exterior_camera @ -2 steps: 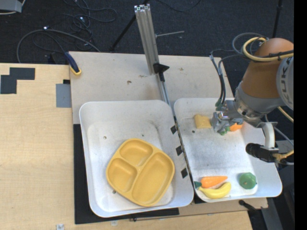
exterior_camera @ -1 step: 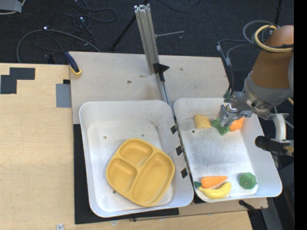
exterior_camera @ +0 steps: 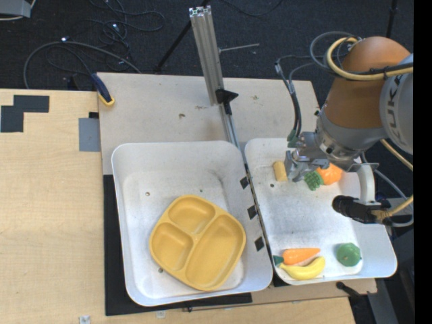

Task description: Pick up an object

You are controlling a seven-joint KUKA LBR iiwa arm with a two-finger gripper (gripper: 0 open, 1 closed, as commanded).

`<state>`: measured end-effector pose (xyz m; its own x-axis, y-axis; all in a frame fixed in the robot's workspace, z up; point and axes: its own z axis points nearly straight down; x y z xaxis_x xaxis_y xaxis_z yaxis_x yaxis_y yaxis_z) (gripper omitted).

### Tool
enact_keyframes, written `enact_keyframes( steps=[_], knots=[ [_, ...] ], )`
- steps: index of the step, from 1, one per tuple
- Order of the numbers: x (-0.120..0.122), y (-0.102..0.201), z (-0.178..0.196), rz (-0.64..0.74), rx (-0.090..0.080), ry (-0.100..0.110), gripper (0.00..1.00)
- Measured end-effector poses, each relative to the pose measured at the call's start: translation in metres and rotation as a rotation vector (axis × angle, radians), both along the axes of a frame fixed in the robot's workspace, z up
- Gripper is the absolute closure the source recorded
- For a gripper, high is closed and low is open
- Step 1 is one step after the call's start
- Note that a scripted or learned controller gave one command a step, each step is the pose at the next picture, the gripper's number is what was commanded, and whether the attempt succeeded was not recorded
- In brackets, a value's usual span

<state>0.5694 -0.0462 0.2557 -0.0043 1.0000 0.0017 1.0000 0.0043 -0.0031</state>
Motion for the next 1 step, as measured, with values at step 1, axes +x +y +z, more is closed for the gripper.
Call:
enact_keyframes(
  steps=[1],
  knots=[
    [0.0068, 0.0476, -0.0040, 0.000, -0.001, 0.000, 1.00]
  ],
)
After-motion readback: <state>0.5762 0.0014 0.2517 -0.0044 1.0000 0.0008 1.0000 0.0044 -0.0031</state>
